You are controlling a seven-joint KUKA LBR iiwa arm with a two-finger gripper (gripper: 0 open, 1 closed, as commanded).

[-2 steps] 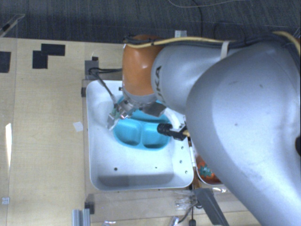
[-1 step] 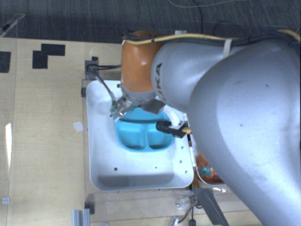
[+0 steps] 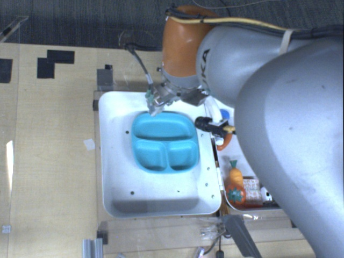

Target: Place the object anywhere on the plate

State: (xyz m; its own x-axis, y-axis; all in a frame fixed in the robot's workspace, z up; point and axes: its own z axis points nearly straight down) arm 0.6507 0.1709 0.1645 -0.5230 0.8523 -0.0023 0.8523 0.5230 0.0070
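The gripper [image 3: 154, 104] hangs over the far rim of the blue three-compartment plastic plate [image 3: 164, 142], presumably positioned for a release; whether its jaws grip anything, I cannot tell.

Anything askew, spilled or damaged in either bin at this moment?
Nothing stands out. The blue plate lies flat in the left bin, the gripper hangs at its far rim, and the toys, a carrot among them, sit in the right bin.

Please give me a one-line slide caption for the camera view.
The arm holds its claw over the far edge of the blue plate in the left bin.
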